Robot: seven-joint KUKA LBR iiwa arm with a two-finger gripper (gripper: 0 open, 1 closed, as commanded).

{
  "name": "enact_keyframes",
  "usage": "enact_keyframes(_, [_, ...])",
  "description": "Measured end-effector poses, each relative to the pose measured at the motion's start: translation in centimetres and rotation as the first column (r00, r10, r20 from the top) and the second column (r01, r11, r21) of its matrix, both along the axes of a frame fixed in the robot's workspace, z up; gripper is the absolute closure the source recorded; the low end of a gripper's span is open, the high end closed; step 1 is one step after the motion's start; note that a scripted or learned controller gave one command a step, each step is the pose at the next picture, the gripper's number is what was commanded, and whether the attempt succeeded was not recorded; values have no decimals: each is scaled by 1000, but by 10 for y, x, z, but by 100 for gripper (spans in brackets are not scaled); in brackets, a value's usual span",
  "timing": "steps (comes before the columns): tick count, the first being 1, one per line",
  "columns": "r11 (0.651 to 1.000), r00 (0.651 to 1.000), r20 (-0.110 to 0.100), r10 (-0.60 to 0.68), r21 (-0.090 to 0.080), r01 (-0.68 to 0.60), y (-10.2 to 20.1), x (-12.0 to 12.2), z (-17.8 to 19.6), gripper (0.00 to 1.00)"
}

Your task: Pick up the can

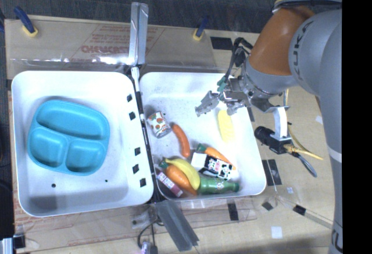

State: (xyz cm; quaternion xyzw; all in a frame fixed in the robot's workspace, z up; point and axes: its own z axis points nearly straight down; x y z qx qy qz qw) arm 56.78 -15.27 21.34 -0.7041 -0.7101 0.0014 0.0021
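The can (pixel 158 124) is small, with a red and white label, and lies in the right bin (pixel 174 87) near its left wall. My gripper (pixel 220 106) hovers over the same bin's upper right part, well to the right of the can and apart from it. Its fingers (pixel 204 105) stand open with nothing between them. A pale yellow piece (pixel 225 125) lies just below the gripper.
An orange sausage-shaped item (pixel 182 139), a carrot (pixel 214 154), a black and white carton (pixel 213 167), a green bottle (pixel 218 186), and a banana (pixel 184 170) crowd the right bin's lower half. A blue divided tray (pixel 70 135) sits in the left bin (pixel 35 200).
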Motion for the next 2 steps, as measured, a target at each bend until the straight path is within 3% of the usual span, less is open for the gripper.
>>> enact_keyframes(1, [996,996,2,-85,-1,85,56,76,-121,0])
enact_keyframes(2, [994,994,1,-106,-1,106,25,23,-118,0])
